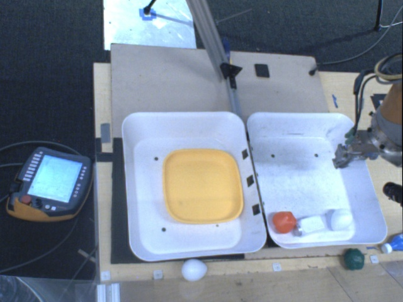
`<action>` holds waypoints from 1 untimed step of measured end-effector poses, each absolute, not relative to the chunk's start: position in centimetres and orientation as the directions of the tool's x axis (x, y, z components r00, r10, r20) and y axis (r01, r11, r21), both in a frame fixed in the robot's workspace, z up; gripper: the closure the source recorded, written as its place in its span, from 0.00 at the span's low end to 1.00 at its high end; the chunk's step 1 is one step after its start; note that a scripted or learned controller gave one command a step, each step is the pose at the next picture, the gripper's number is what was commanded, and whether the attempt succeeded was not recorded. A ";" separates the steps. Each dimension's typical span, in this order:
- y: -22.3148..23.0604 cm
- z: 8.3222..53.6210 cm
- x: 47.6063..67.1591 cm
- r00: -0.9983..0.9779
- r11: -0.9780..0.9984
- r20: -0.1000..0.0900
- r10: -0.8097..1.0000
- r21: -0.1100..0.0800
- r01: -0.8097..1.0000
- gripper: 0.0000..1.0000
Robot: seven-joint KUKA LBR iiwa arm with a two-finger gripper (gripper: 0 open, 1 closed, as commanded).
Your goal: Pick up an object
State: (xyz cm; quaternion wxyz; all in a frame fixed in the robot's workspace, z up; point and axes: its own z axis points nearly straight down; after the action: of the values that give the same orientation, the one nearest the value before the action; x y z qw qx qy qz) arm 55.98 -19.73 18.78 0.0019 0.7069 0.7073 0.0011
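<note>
A yellow square plate (203,185) lies in the left bin (141,168). In the right bin (302,168), along its front wall, sit a red-orange object (283,221), a white elongated piece (311,224) and a white rounded object (340,219). My gripper (342,155) hangs at the right bin's right side, above its floor, well behind those three objects. Nothing shows between its fingertips.
A white egg-shaped object (194,270) rests on the bench in front of the left bin. A dark green ball (353,258) and a blue-capped item (391,246) lie at the front right. A teach pendant (49,182) sits on the left. A metal pole (211,30) slants in from the back.
</note>
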 end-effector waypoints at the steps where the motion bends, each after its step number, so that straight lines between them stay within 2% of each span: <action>1: -19.7 22.8 56.1 -0.001 0.001 -0.001 1.000 0.004 1.000 1.00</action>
State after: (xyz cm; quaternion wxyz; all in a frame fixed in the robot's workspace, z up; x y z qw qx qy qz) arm 56.07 -19.75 22.76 0.0019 0.7068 0.7074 0.0011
